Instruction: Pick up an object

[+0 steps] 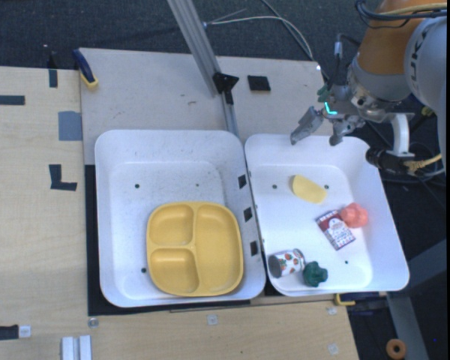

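So I've got the arm [405, 43] parked up at the far right corner of the right bin [382, 276], with the gripper [320, 130] hanging just over that bin's far rim. The fingers [304, 128] look spread apart and there's nothing between them.

Everything grabbable is in the right bin. A yellow lump [308, 188] sits nearest the gripper, a bit in from the far edge, roughly mid-width. Toward the right edge there's a small red-and-white packet [336, 229], and a reddish-orange blob [354, 215] is right up against its far right corner, touching as far as I can tell. Down by the near edge, close to the bin's left wall, a little white can with a printed label [286, 262] is lying on its side, and a dark green thing [314, 274] sits just beside it on the right, pretty much touching.

The left bin [120, 201] has a yellow divided tray [195, 247] with three compartments, sitting toward its near right corner.

A yellow-handled clamp [85, 68] is on the bench's far left corner.
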